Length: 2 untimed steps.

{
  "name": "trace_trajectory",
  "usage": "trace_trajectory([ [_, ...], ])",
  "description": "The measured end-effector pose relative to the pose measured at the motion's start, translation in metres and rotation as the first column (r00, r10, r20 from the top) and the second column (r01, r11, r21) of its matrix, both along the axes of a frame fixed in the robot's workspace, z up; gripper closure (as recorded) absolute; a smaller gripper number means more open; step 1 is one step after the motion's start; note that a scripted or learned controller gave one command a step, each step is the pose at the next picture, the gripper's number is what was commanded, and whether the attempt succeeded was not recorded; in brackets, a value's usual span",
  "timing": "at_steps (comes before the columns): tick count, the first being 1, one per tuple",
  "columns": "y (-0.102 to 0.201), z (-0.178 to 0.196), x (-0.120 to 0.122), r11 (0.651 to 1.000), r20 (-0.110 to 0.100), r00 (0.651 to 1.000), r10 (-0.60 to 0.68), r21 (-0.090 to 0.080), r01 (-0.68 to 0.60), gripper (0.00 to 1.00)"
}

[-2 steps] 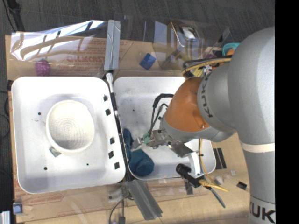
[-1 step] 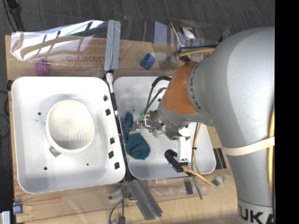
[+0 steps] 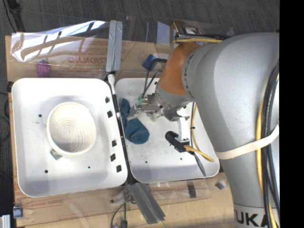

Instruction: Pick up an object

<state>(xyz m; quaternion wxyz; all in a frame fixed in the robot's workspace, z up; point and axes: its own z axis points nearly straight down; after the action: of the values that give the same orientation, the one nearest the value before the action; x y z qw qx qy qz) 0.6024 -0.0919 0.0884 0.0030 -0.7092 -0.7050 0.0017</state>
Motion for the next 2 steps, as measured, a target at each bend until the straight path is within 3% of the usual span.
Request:
trace_trajectory([
  [1,-0.027,0.000,0.055,0.999,0.001,0.999,0.048,0.000,-0.048,0.00],
  [2,-0.005,0.000,0.006,0.991,0.000,0.991,0.135,0.001,-0.135,0.00],
])
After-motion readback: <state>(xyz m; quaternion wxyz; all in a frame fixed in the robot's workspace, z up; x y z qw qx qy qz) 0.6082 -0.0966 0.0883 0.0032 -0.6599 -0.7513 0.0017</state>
